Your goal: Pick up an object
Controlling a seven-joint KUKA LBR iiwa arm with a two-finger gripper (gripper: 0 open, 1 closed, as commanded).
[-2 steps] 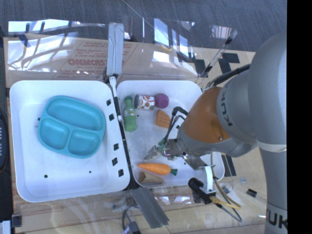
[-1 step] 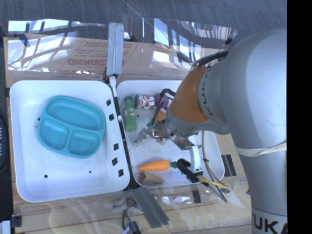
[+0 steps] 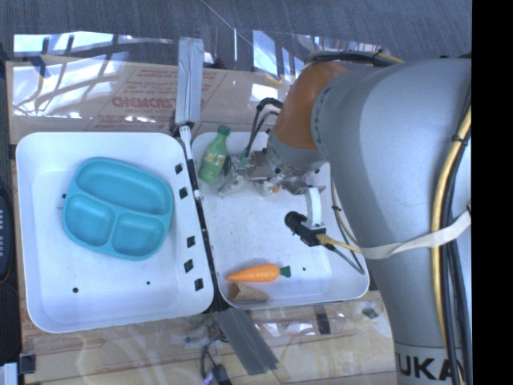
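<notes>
A small green bottle [image 3: 213, 156] lies at the far left corner of the right bin [image 3: 264, 223], its cap pointing away. My gripper [image 3: 234, 172] reaches low into that bin right beside the bottle, just to its right. An orange toy carrot [image 3: 256, 274] with a green top lies near the bin's front wall. A brown flat piece [image 3: 247, 294] sits in front of the carrot at the front edge. The grey arm with its orange band [image 3: 309, 103] covers the right half of this bin.
The left bin [image 3: 48, 287] holds a blue divided plate [image 3: 119, 208] in its middle. A black cable fitting [image 3: 303, 228] hangs from the wrist over the right bin's centre. Cardboard [image 3: 120, 95] lies behind both bins.
</notes>
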